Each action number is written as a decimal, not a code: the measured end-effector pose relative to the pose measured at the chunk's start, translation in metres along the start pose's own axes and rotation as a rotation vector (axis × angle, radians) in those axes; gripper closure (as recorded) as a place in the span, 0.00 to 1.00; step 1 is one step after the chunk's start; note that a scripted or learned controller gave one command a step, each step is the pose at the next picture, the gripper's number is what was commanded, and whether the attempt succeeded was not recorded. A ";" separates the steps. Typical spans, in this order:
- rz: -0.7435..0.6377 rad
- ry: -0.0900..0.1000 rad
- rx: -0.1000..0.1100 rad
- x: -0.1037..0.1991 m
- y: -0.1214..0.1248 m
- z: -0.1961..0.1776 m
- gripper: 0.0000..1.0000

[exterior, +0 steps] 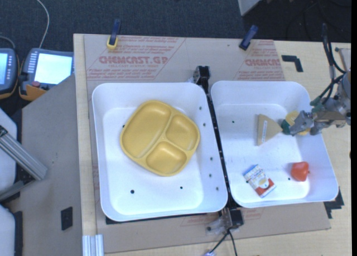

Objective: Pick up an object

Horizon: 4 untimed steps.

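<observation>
A small yellow object point(292, 119) lies in the right bin point(262, 85), toward its far right side, right against the tip of the gripper point(294, 125). It looks like the likeliest target for the pick. The gripper reaches in low from the right. It is too small and blurred here to tell whether it is open or closed, or whether it has hold of the yellow object at all.

Just left of the yellow object lies a tan wedge point(264, 129), its pointed end toward the gripper. Nearer in the same bin sit a rounded red object point(300, 171) on the right and a small carton point(259, 180) in white, blue and red toward the middle. Both lie well apart from the gripper. The carton's print is too small to read.

The left bin point(109, 149) holds a yellow divided plate point(160, 136) with three compartments.

Risks, as a judgement: the yellow object is small and partly hidden by the gripper, so a closing grip could miss it or nudge it away. The wedge lies so close that it could be bumped or caught instead.

The bench point(83, 138) under the bins is covered in brown sheet printed in red with "CHEMCAST GP", once beyond each bin; the right-hand print is partly cut off.
</observation>
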<state>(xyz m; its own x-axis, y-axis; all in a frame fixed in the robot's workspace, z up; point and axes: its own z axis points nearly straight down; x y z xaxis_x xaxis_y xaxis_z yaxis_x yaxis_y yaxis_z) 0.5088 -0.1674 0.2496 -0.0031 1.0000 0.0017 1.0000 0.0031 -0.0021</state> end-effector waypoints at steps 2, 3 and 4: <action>-0.003 0.000 -0.002 0.105 0.007 -0.006 1.00; 0.000 -0.001 0.000 0.151 0.007 -0.007 1.00; -0.001 0.000 0.002 0.204 0.005 0.013 1.00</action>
<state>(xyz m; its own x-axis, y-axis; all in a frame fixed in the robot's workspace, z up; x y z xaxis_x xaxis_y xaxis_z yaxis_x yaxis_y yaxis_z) 0.5127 0.0364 0.2370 -0.0044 1.0000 0.0015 1.0000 0.0044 -0.0043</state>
